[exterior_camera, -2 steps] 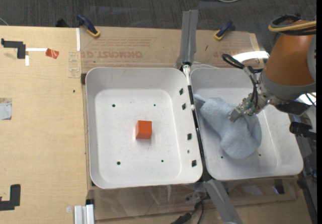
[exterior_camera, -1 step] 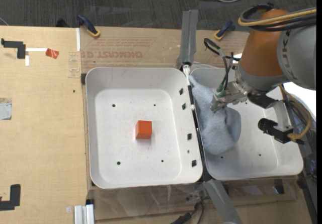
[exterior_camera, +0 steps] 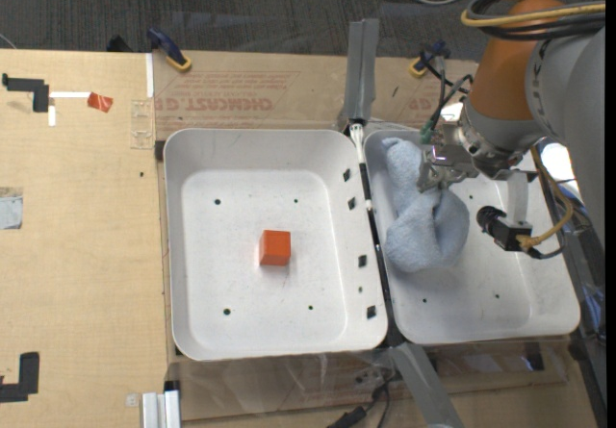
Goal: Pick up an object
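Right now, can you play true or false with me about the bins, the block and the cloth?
1. The orange block lies in the left bin. True.
2. The blue cloth lies in the same bin as the block. False: it lies in the right bin.
3. The gripper is over the right bin, at the cloth. True.
4. The block touches the bin wall. False: it sits near the middle of the floor, apart from the walls.
5. The cloth is spread flat. False: it is bunched into a heap.
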Controlling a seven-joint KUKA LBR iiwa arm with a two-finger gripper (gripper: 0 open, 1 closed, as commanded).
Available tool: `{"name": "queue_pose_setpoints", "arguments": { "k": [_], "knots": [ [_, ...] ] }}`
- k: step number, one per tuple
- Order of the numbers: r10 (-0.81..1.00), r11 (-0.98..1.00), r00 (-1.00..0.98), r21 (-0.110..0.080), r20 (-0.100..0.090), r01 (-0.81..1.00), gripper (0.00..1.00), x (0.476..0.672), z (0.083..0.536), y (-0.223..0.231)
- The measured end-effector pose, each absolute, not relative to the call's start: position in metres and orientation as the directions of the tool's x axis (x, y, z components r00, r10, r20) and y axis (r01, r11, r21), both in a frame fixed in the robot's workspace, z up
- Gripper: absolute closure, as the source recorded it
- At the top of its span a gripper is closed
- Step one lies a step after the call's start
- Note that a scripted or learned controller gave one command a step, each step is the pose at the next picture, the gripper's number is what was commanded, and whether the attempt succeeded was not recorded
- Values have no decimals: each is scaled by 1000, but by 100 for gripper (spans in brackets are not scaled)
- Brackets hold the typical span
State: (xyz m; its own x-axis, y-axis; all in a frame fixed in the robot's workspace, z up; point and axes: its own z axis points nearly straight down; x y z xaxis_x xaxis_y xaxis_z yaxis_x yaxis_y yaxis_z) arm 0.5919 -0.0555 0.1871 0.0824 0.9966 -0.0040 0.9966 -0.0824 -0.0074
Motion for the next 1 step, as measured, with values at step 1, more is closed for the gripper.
{"name": "queue_pose_setpoints", "arguments": {
  "k": [1],
  "knots": [
    [999,-40,40,-8,-3,999,100,643,172,-109]
  ]
}}
